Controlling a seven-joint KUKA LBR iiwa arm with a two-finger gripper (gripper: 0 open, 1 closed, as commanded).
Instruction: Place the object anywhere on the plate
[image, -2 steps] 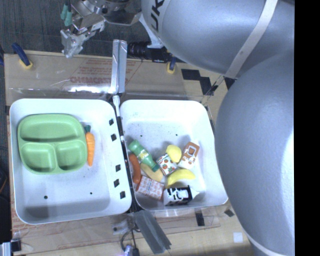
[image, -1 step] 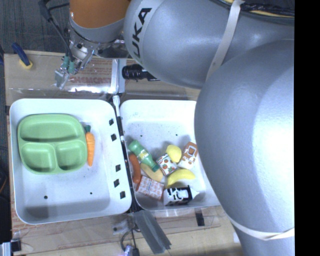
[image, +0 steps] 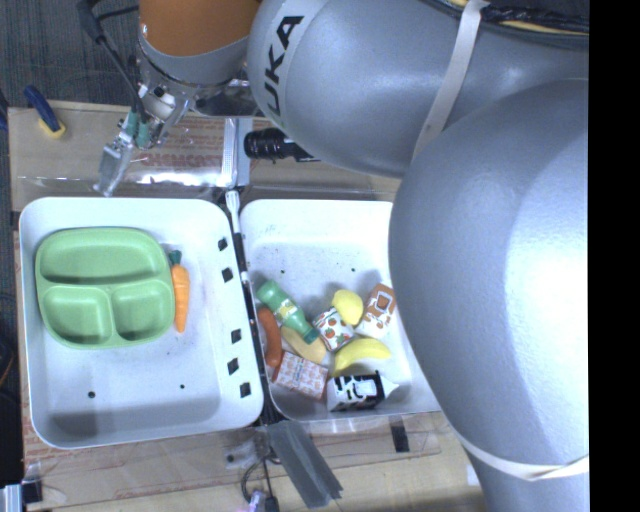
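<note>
Claw (image: 118, 160) beyond left bin's (image: 60, 420) far rim, grip state unclear, carrot (image: 180, 295) touching plate's (image: 100, 290) right edge

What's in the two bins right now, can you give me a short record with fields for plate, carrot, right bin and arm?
plate: green divided plate in the left bin, nothing on it
carrot: toy carrot on the bin floor, touching the plate's right edge
right bin: right bin with a pile of toy food, including a green bottle and a banana
arm: gripper above the left bin's far edge
</note>
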